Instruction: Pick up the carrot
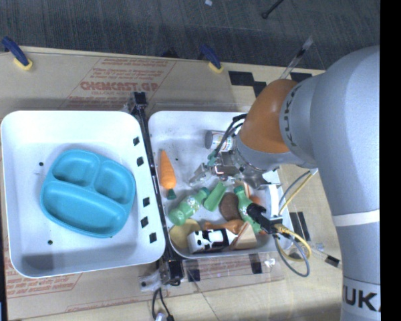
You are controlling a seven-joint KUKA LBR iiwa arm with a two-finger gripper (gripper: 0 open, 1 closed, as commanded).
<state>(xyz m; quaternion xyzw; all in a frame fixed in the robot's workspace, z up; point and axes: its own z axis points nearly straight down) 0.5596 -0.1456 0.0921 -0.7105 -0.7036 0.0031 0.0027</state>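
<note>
Orange carrot (167, 170) lay along the right bin's (180, 122) left wall, apart from the toy pile; the fingers (207, 170) hung just beside it, whether spread or closed I could not tell; best approach: straddle its middle, clear of the wall

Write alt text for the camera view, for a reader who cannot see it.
A grey robot arm reaches from the right over the right bin, its gripper above a jumble of toy food; an orange carrot lies apart at that bin's left side. The left bin holds a blue divided plate.
</note>
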